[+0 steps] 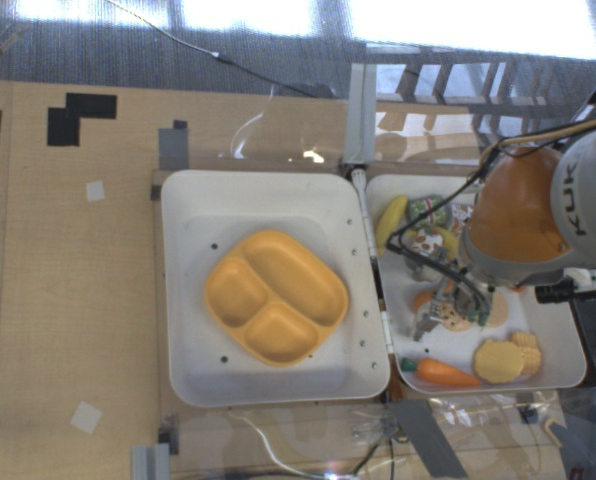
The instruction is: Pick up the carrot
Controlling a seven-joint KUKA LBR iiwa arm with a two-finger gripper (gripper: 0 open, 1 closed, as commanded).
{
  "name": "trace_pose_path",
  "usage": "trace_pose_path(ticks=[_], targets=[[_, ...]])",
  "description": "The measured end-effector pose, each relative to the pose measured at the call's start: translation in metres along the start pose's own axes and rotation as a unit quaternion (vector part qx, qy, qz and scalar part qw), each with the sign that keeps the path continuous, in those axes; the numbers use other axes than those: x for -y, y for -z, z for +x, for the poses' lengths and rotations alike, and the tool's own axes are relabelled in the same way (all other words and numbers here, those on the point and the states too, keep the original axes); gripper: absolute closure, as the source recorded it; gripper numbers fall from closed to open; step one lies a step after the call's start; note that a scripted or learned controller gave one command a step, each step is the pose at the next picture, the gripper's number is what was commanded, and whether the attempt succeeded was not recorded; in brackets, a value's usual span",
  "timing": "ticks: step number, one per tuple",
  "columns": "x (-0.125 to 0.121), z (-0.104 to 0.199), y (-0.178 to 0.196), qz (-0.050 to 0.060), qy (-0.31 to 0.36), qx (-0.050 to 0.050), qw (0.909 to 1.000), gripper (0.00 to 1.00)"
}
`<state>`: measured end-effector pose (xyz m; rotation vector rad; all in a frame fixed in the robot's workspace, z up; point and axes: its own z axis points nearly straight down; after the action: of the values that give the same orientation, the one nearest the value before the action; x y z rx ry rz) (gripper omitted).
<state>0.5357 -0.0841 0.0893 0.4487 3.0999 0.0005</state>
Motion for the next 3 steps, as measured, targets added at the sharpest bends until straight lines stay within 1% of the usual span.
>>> trace_pose_path(ticks=[1, 2, 3], targets=[[-0.025, 0.05, 0.1, -0.002, -0.066, 0.003, 0.9978, 0.0], [-0.009, 0.05, 0.097, 0.0, -0.12, 0.0, 0.9928, 0.0], [0.007, 0.027, 0.035, 0.001, -0.173, -0.003, 0.9848, 0.0]])
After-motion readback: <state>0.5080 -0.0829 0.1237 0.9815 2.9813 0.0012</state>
